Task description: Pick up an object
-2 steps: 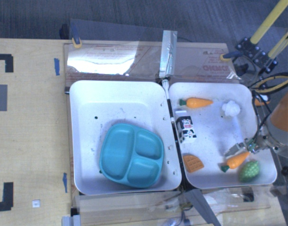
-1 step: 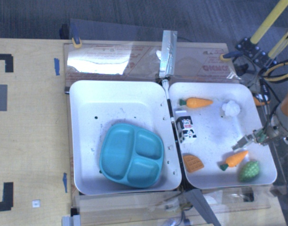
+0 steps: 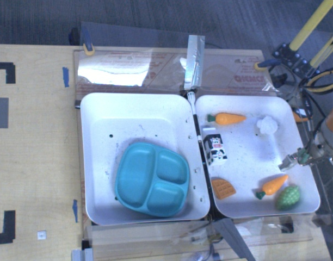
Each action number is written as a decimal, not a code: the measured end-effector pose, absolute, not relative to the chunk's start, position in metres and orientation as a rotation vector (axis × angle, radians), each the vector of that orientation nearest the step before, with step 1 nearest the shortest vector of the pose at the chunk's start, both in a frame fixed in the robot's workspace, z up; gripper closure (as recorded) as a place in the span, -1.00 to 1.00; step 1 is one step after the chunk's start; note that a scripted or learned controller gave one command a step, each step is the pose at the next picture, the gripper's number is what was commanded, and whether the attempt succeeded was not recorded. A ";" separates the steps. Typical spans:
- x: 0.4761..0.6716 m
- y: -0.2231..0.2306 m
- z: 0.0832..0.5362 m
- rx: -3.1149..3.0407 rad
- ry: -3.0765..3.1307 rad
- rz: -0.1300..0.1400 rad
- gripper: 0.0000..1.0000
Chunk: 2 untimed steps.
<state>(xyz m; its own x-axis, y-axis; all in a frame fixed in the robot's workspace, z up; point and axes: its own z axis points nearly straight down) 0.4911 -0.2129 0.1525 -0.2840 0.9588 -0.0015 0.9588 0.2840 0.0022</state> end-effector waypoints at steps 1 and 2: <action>0.491 -0.213 0.152 1.879 2.516 0.001 -1.00; 0.483 -0.209 0.087 1.747 2.607 0.008 -1.00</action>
<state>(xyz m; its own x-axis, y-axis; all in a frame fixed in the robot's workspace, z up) 0.4828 -0.2093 0.0868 -0.3802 0.9249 -0.0002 0.9249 0.3802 0.0065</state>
